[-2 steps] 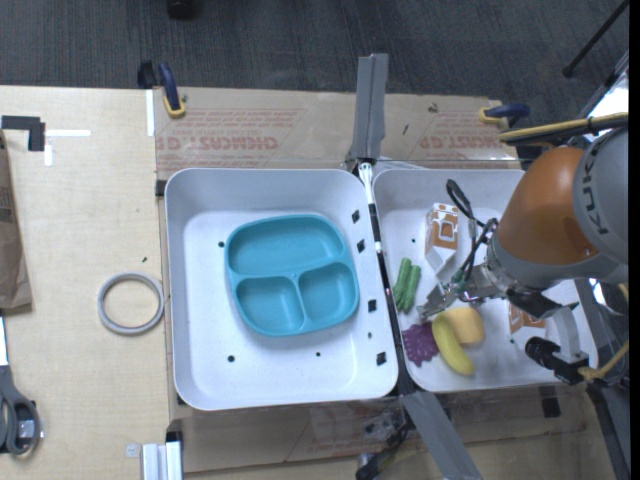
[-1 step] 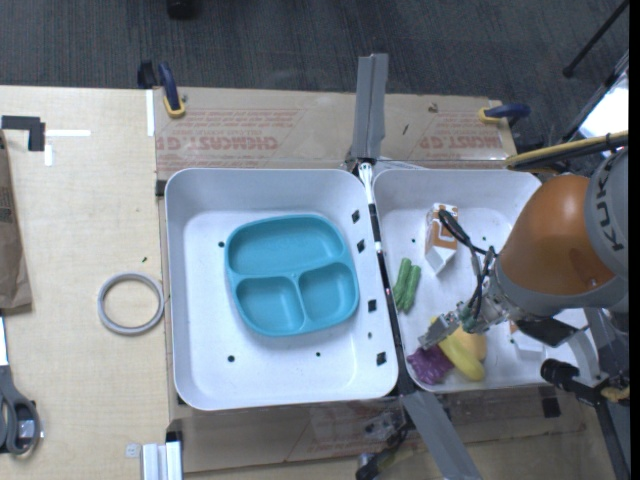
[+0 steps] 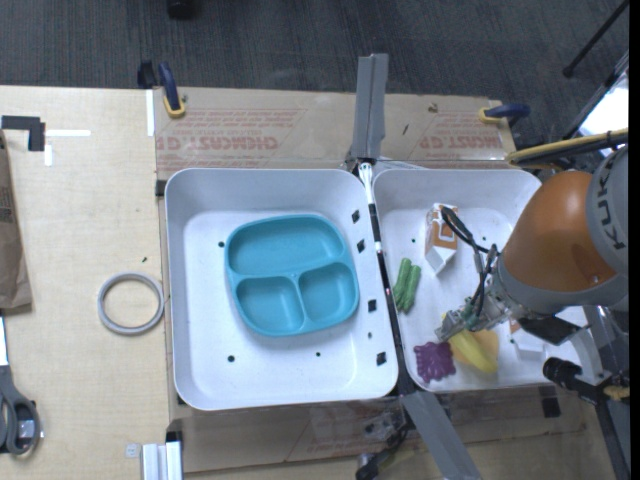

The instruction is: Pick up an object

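Jaws lowered over toys in the right bin

A blue tray (image 3: 290, 276) was seen in the left bin (image 3: 190, 298); in the right bin (image 3: 400, 190), a green pod (image 3: 406, 285) lay mid-left, long axis running toward the near edge, and a purple piece (image 3: 433, 361) and yellow piece (image 3: 478, 351) sat by the near edge. The jaws (image 3: 462, 320) were just above the yellow piece; their state could not be told. A centred, vertical descent would be advised.

end effector (image 3: 462, 320) fingers indistinct, scissors (image 3: 18, 420) cut off at left edge
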### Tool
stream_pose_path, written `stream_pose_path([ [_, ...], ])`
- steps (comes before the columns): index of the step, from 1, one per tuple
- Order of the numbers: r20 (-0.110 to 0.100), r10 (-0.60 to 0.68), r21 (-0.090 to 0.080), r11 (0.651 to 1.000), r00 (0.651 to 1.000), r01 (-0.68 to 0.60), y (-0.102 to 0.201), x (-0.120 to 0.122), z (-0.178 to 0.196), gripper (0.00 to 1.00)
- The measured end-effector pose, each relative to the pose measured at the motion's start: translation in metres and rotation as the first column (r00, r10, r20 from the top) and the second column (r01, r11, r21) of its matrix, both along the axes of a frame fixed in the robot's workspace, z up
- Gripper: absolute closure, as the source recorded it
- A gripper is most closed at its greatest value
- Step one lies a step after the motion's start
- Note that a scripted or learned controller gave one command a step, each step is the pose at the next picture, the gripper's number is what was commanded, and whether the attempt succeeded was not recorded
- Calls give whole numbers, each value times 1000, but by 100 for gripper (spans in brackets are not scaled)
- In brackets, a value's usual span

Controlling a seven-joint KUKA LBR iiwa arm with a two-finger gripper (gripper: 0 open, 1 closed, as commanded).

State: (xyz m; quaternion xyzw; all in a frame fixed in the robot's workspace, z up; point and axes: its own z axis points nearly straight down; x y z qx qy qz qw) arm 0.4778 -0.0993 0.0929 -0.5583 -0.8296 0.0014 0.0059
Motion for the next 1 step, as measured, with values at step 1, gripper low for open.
stream_pose_path([
  [1,5,-102,-6,995,995,102,54,86,95,100],
])
